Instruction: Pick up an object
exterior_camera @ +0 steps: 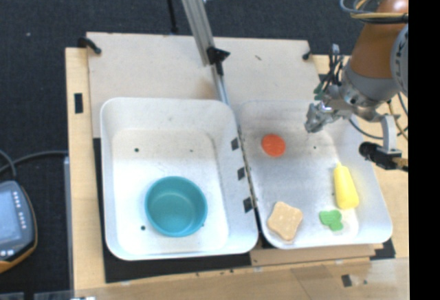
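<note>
The right bin (295,120) holds a small orange-red round thing (273,145), a yellow oblong thing (344,186), a tan biscuit-like piece (284,220) and a small green piece (332,219). My gripper (315,118) hangs over the bin's far right part, to the right of and slightly beyond the orange-red thing. It is well apart from all of them. Nothing shows between its fingertips.
A teal bowl (176,205) stands in the left bin (137,133), toward its near side. A slanted metal pole (199,16) rises from the seam behind the two bins. A grey handheld device (14,219) lies off the bench at the left.
</note>
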`<state>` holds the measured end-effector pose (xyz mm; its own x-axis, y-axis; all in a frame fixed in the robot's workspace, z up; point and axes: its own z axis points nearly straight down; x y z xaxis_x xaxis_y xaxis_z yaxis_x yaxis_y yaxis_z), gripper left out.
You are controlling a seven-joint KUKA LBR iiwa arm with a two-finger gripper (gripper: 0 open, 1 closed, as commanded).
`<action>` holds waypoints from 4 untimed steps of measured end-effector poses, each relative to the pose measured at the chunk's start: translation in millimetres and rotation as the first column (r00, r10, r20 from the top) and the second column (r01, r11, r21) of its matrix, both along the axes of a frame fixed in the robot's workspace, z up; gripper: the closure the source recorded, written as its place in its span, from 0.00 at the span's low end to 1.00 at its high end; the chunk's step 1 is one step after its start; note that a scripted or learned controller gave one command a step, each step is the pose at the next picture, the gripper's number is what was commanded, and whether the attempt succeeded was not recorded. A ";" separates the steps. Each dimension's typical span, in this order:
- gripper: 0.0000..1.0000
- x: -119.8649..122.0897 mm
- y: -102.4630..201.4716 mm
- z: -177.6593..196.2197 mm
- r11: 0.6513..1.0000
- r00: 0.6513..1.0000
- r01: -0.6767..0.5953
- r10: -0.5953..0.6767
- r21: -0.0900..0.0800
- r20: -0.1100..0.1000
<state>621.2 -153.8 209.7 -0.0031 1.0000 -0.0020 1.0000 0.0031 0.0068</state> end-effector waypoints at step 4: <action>1.00 -14.3 93.3 69.0 1.000 1.000 -0.003 0.003 0.002 -0.007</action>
